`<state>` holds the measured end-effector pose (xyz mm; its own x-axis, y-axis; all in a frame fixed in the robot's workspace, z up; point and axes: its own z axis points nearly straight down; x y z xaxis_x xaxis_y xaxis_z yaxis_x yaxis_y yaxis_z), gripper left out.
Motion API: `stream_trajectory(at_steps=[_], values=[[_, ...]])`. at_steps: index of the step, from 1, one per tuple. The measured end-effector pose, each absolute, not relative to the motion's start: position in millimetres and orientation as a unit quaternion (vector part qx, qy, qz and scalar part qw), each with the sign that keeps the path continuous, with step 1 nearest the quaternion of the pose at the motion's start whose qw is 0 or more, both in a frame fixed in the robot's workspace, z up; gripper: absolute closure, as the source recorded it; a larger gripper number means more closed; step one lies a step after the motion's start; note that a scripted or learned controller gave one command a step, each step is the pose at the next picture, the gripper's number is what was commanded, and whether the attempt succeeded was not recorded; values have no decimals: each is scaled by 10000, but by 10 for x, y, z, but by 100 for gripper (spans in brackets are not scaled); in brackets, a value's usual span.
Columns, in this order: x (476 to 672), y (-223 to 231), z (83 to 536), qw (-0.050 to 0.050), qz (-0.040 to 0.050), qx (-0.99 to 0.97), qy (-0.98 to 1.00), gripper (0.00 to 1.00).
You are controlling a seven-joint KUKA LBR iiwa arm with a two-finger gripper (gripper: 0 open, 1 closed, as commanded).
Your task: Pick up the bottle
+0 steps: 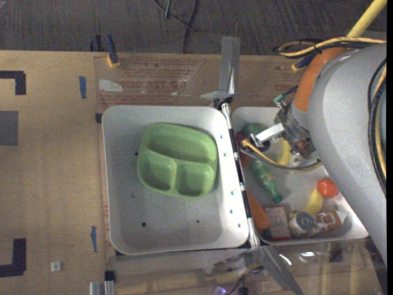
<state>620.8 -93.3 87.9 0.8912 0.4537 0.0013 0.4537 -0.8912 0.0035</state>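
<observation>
The bottle point(266, 179) is a clear green plastic one with a green cap, lying on its side in the right bin point(356, 225), cap toward the near right. My gripper point(287, 145) hangs over the far part of that bin, just up and right of the bottle, with the wrist and grey arm above it. Nothing shows in its grasp.
Around the bottle lie a yellow piece point(284, 154), a dark green item point(252, 130), an orange item point(258, 214), a small box point(277, 222), a can point(302, 222) and an orange-capped yellow thing point(324, 190). The left bin point(116, 183) holds a green divided plate point(177, 160).
</observation>
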Motion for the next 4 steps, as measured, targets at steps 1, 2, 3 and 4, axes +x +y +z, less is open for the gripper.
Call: stream_trajectory(at_steps=[1,2,3,4], values=[[5896,-1072,903,-19,-32,9947,1027,0],[5629,-911,892,12,35,9863,1649,0],[5612,-916,987,8,-1,9862,1654,100],[5987,-306,1845,-5,-9,9937,1121,100]])
